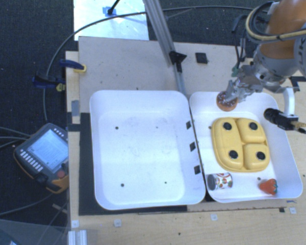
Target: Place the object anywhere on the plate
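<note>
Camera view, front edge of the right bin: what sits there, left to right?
Small printed can lying on its side → red strawberry-like toy. Both lie in the right white bin, in front of the yellow four-compartment plate. The tool is at the far edge, over a small brown round object.

No writing can be read: the print on the small can (220,181), just below the yellow plate (240,144), is too blurred.
</note>
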Robot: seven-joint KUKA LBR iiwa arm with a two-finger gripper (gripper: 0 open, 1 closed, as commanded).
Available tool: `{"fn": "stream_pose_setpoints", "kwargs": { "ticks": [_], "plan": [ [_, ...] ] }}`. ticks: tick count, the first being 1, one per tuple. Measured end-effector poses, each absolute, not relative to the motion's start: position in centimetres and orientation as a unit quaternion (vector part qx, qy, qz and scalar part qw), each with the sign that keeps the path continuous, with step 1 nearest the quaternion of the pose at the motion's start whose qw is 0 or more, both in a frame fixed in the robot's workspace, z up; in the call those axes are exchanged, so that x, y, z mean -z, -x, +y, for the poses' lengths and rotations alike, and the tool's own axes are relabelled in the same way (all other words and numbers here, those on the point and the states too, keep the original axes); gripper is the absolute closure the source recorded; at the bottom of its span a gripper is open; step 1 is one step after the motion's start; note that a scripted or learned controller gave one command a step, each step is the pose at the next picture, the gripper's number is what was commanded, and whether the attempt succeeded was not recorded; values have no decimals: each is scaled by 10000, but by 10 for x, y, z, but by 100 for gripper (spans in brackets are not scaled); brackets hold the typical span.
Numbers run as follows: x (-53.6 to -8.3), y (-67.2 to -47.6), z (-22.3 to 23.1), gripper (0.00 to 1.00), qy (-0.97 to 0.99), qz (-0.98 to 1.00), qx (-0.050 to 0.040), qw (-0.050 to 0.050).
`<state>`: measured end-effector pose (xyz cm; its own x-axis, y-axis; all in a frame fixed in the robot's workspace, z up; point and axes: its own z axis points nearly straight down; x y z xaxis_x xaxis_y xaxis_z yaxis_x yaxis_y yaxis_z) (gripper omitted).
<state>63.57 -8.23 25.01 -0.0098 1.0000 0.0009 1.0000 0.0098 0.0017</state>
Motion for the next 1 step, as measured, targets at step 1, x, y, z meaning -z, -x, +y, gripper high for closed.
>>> {"fn": "stream_pose_setpoints", "kwargs": {
  "ticks": [1],
  "plan": [
    [-253, -636, -34, 100, -7039, 7103, -10, 4]
  ]
}}
